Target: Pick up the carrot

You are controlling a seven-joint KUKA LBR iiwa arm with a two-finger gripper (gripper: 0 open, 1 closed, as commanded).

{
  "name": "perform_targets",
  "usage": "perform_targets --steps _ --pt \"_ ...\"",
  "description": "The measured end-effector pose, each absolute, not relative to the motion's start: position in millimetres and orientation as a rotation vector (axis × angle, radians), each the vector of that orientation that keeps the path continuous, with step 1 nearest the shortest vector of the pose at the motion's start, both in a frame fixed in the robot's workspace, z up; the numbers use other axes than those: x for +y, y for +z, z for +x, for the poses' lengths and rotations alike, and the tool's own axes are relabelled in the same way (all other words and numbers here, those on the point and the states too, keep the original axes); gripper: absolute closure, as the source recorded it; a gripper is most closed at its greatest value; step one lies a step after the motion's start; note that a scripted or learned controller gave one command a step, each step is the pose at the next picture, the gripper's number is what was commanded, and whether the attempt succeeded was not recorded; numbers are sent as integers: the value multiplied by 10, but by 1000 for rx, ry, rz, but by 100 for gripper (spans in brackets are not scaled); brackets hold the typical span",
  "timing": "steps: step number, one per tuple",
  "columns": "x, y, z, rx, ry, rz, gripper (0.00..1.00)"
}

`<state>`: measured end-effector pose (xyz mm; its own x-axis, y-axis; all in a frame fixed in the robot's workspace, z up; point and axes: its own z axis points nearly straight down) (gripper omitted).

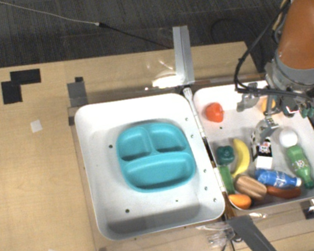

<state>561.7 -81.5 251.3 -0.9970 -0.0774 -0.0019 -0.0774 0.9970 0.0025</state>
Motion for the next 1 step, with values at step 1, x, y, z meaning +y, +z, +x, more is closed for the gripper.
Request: perform_targets --steps 1 --pt "-1477 3547 6020 3119 -9 -161 0"
